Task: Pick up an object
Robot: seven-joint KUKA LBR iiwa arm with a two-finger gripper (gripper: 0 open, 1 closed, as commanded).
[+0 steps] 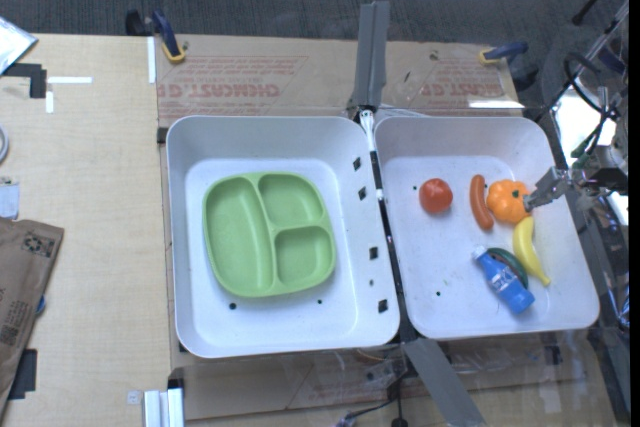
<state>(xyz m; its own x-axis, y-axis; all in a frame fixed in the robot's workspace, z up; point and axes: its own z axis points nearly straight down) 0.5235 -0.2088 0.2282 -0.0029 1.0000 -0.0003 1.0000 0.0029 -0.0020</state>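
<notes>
**Five objects in the right bin, gripper at the orange**

Five small objects are seen in the right bin: a tomato, a sausage, an orange, a banana and a blue bottle. The gripper is placed at the right of the frame, just beside the orange. How far it is open cannot be told, and nothing is seen held in it.

The orange is judged the nearest target. It is round and may roll, and the sausage lies close on its left, so a centred, slow closing is advised.

The left bin holds a green tray. Both bins rest on a wooden bench, with clamped cardboard behind them.
</notes>
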